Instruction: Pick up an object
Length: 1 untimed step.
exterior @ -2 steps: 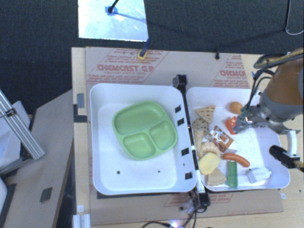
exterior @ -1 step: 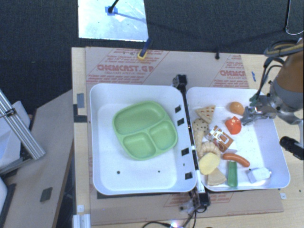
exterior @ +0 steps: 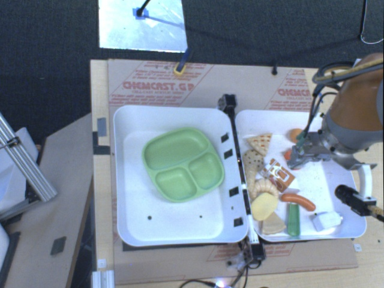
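Note:
The right bin [exterior: 354, 230] holds several toy foods. A tan triangular slice [exterior: 260, 143] and a brown waffle piece [exterior: 252, 159] lie at its upper left. Below them are a striped packet [exterior: 279, 173], a pale bread roll [exterior: 264, 188] and a yellow round piece [exterior: 264, 206]. A red sausage [exterior: 298, 201], a green stick [exterior: 293, 219] and a white block [exterior: 327, 221] lie near the front. An orange piece [exterior: 296, 135] sits at the back. My gripper [exterior: 298, 155] hangs low over the bin's middle, just right of the packet, beside a small red thing [exterior: 288, 155].
The left bin [exterior: 129, 221] bears a green divided plate [exterior: 182, 164]. A black hinged divider [exterior: 235, 161] runs between the bins. The grey and orange arm [exterior: 354, 116] covers the right bin's back right corner. A black fitting [exterior: 354, 200] sticks out at the right edge.

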Available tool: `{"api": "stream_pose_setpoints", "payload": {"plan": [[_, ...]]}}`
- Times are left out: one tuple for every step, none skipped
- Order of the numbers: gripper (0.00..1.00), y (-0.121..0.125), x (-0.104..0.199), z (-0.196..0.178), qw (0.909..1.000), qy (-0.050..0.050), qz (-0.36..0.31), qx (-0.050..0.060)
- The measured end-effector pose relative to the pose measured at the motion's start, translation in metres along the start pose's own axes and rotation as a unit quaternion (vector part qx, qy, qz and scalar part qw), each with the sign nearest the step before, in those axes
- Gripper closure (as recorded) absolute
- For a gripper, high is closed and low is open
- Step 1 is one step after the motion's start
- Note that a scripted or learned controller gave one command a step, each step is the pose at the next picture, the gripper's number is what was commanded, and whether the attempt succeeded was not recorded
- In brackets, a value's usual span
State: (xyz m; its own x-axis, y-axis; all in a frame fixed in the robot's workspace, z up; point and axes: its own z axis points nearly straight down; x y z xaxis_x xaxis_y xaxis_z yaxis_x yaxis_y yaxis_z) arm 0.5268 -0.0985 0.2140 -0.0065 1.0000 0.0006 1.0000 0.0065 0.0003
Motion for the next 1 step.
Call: {"api": "stream_pose_setpoints", "payload": {"plan": [[1.0,-0.0212,0.0507,-0.0147,1.0,0.0,-0.001,0.0]]}}
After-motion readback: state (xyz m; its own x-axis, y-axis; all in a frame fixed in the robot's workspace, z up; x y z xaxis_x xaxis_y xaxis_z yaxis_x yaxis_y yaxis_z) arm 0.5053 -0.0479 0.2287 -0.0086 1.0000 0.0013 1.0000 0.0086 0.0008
